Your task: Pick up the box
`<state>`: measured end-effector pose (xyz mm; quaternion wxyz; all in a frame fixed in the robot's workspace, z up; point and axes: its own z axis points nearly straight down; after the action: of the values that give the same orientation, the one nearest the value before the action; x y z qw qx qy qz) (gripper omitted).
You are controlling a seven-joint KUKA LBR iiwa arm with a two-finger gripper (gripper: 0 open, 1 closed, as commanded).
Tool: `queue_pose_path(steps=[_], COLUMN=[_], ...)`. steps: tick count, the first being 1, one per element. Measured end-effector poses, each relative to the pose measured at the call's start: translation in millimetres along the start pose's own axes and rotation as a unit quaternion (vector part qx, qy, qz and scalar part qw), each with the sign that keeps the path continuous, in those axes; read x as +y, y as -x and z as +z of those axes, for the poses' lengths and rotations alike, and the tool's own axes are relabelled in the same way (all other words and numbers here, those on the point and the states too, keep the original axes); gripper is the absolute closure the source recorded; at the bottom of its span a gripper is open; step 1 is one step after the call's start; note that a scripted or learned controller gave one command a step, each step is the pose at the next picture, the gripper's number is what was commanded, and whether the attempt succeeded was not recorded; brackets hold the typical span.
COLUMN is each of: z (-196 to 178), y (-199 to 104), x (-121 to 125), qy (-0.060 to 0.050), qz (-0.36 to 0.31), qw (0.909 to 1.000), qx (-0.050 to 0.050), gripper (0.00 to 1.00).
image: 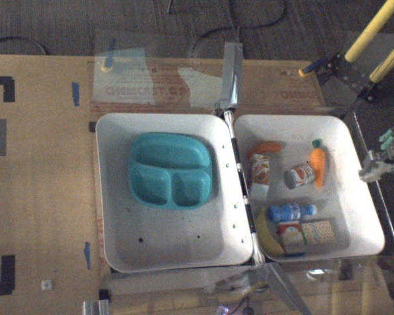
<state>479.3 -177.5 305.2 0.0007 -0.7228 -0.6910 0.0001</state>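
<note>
Lab: taped bench (39,176), twin bins (111,176)

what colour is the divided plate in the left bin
Teal, a blue-green; the divided plate shows plainly in the camera view.

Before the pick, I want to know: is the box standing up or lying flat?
Lying flat. The box shows its broad printed face upward on the floor of the right bin, beside the banana.

Matt teal plastic tray (170,170); smooth white plastic bins (111,195); printed cardboard box (306,234).
</note>
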Motion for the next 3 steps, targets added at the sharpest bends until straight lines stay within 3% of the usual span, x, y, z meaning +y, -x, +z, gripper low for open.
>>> queue_pose_path(steps=[1, 2, 3], z=[-0.1, 75.5, 121.2], y=[0.2, -66.4, -115.7], x=[0.0, 18.1, 54.9], qy=[0.0, 0.0, -0.001], qz=[0.0, 0.034, 0.053], qw=[1.0, 0.9994, 0.9986], qx=[0.0, 0.0, 0.0], gripper=[0.0, 0.0, 0.0])
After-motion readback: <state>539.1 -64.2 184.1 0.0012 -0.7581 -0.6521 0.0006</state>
